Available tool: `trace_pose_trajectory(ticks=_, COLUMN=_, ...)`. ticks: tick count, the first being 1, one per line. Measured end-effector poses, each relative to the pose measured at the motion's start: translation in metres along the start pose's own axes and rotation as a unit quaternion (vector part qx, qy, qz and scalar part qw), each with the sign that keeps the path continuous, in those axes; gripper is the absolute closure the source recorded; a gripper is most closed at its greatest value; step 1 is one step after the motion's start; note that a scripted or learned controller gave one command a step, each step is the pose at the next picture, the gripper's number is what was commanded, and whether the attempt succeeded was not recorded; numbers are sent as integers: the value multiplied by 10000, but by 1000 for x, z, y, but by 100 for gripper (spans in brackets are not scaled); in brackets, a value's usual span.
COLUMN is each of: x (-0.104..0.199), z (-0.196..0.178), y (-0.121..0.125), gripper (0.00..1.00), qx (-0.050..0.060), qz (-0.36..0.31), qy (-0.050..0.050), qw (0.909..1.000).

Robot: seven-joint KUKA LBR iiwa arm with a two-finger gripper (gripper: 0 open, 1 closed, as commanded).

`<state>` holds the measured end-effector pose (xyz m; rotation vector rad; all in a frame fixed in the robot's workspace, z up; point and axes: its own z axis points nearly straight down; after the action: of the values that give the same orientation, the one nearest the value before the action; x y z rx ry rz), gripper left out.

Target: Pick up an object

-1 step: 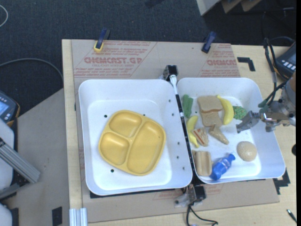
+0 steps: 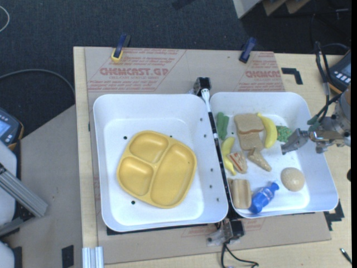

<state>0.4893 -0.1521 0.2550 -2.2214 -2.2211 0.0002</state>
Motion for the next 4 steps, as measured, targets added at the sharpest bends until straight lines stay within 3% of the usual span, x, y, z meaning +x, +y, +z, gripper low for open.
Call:
trace_pose_trajectory(ticks=3, x=3, z=173, y=-1, gripper=0, qx=15, qz=-2, qy=11, qw=10000)
trace_pose_trajectory(ticks=4, x=2, z=160, y=-1, gripper=100, qx=-5, qz=10, qy=-1, qw=10000)
